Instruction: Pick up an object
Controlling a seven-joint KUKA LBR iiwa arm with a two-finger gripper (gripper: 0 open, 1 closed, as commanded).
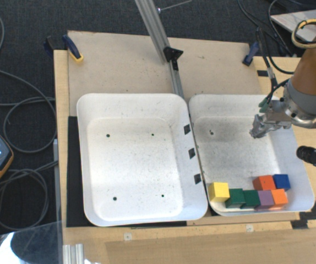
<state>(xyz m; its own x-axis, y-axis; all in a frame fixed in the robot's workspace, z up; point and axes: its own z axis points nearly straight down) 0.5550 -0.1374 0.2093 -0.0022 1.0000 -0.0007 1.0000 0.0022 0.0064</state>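
Note:
Several small coloured blocks lie along the near edge of the right bin (224, 106): a yellow block (219, 190), a green block (242, 197), a purple block (266, 198), an orange block (279, 197), a red-orange block (265, 182) and a blue block (281, 181). My gripper (259, 127) hangs over the right bin's far right part, well above and behind the blocks. Nothing shows between its fingers.
The left bin (86, 109) sits beside the right one, with small black clips on the shared wall. A slanted metal pole (155, 23) rises from the bench's back. Blue clamps (72, 47) hold the board's far corners. Cables lie on the floor at left.

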